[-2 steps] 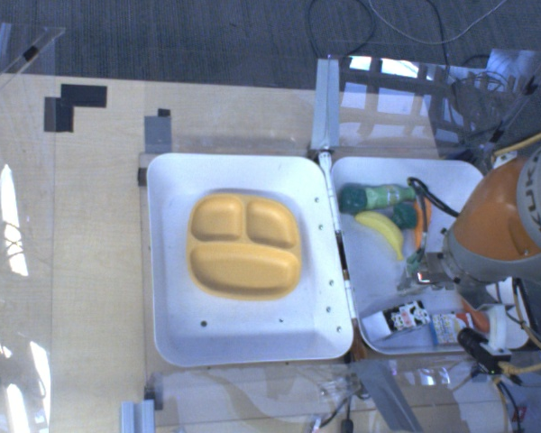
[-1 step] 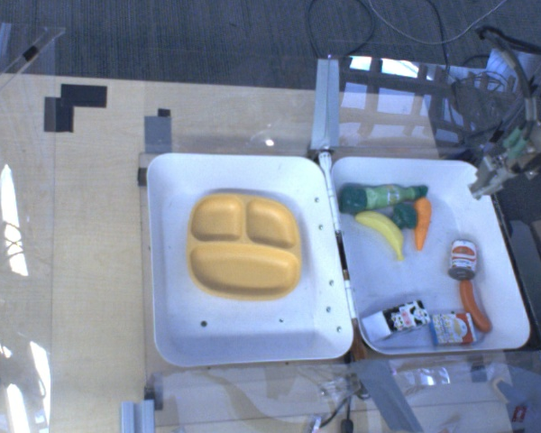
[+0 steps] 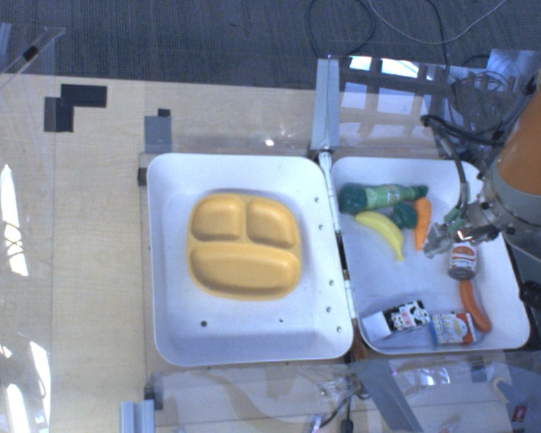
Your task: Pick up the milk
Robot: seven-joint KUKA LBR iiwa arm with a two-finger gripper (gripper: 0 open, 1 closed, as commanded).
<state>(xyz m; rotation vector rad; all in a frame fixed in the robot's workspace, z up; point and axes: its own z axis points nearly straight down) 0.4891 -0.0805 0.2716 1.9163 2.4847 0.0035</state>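
Grey arm with an orange band (image 3: 534, 152): enters from the right, wrist angled down over the right shallow white bin (image 3: 379, 282), above its right-hand side. Two-finger gripper (image 3: 453, 233): low over the bin's right half, just above a small cylindrical can with a red-and-white label (image 3: 463, 261); whether it touches the can, or how far it is spread, cannot be told, and nothing shows between its tips. Small milk carton with a black-and-white cow pattern (image 3: 403, 318): lying on its side against the bin's near wall, left of a blue-and-white packet (image 3: 450, 328) and well apart from the gripper. Orange sausage-shaped piece (image 3: 473, 306): near the right wall. Far end: green bottle (image 3: 381, 196), yellow banana (image 3: 384, 232), orange carrot (image 3: 421, 221), clustered together. Bare white floor lies between that cluster and the carton. Left white bin (image 3: 167, 269): holds a yellow three-compartment tray (image 3: 244, 245), centred, with bare margin all round.
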